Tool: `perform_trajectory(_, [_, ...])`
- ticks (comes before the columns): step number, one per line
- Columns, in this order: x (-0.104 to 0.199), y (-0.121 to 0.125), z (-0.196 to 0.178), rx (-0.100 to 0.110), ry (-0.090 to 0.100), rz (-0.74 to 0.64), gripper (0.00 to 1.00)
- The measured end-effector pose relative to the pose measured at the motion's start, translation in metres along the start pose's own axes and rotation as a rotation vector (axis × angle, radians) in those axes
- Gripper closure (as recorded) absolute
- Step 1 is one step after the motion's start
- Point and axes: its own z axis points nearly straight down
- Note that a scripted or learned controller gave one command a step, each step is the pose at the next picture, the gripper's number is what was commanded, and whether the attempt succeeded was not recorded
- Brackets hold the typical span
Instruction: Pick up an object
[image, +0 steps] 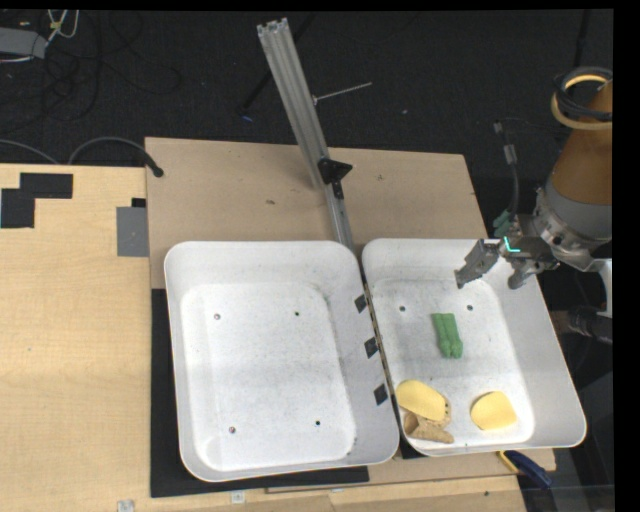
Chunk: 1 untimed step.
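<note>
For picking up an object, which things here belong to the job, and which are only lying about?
Job:
tool, apart from the objects
green block
yellow piece
yellow disc
brown piece
right bin holding them

Lying about:
left bin
metal rail
cables

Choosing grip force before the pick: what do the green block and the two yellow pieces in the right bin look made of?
Green block: matte and straight-edged with no glare, likely foam or soft plastic. Rounded yellow piece: smooth with a slight sheen, probably plastic or rubber. Yellow piece near the divider: similar look, lying against a tan, rougher scrap; its material is unclear.
</note>
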Motion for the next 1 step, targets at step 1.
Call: perform_trajectory(1, [0.0006,0.0065,0.0461,0.004,0.0,0.0,0.0])
